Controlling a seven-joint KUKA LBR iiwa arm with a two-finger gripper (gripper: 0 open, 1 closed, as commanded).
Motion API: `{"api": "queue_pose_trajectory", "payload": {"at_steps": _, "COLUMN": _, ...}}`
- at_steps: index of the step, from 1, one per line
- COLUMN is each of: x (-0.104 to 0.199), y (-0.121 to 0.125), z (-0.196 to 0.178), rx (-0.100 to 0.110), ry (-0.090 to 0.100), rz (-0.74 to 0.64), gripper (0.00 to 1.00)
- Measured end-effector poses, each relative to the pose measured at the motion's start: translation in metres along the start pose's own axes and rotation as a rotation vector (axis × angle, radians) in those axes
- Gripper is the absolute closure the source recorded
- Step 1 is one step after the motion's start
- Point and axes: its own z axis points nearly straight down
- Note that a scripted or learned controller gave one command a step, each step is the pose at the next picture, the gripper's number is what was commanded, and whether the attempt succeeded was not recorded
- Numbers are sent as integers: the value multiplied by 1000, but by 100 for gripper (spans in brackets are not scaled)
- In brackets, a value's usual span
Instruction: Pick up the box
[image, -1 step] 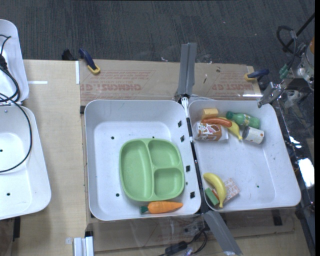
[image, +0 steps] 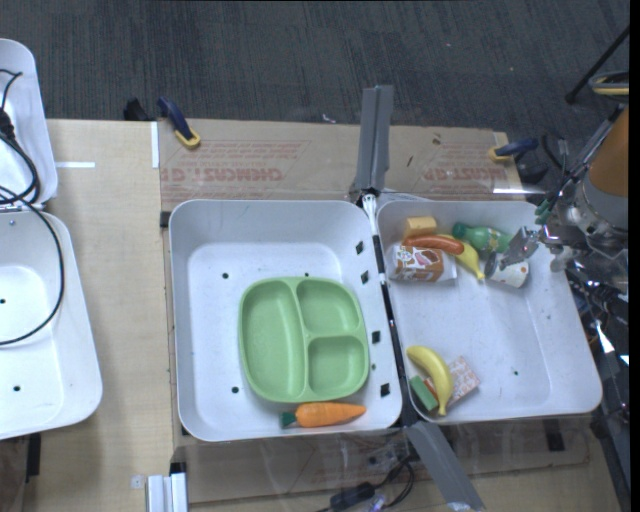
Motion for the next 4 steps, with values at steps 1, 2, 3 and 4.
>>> {"api": "queue_pose_trajectory", "payload": {"at_steps": 1, "x": 2, "y": 8, "z": 13, "rx": -20, "ry": -2, "rz": 161, "gripper": 0}}
{"api": "queue_pose_trajectory", "payload": {"at_steps": 2, "x": 1, "y": 8, "z": 5, "rx": -18, "ry": -5, "rz": 160, "gripper": 100}}
{"api": "queue_pose_trajectory", "payload": {"at_steps": 3, "x": 1, "y": 8, "z": -4, "rx": -18, "ry": -6, "rz": 159, "gripper": 100}}
{"api": "queue_pose_trajectory", "payload": {"at_steps": 4, "x": 0, "y": 8, "z": -14, "rx": -19, "ry": -7, "rz": 158, "gripper": 100}}
